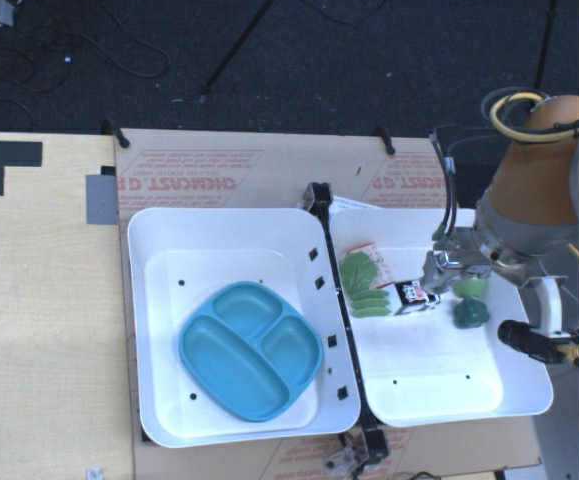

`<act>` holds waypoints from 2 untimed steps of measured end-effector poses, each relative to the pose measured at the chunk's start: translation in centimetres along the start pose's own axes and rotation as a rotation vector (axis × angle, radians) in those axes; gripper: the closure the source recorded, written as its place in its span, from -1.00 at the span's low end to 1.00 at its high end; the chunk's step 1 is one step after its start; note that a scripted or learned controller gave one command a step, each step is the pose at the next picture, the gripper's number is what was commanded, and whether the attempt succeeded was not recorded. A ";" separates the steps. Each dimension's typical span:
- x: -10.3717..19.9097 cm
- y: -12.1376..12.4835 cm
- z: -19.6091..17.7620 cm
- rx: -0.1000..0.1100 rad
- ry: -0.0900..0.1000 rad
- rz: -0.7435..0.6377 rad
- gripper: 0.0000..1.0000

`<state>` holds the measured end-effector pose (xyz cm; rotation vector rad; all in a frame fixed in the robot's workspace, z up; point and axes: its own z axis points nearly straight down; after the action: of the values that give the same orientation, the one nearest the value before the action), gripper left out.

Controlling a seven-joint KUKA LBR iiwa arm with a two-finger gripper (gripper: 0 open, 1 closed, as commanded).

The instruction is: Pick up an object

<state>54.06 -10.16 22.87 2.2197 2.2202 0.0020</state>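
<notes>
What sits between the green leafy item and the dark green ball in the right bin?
In the camera view, a small black-and-white object lies between the leafy item and the ball, beside the gripper.

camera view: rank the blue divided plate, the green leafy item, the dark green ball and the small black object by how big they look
1. blue divided plate
2. green leafy item
3. dark green ball and small black object: look about alike, so unranked.

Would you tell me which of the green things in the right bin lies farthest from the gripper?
The flat leafy green piece by the divider. The dark teal lump and pale green piece lie beside the gripper.
</notes>
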 end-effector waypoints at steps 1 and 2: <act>-0.2 0.2 -6.3 -0.001 0.000 -0.001 1.00; 4.7 2.0 -5.3 0.005 0.000 -0.001 1.00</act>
<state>56.03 -5.43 28.20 2.2210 2.2240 -0.0027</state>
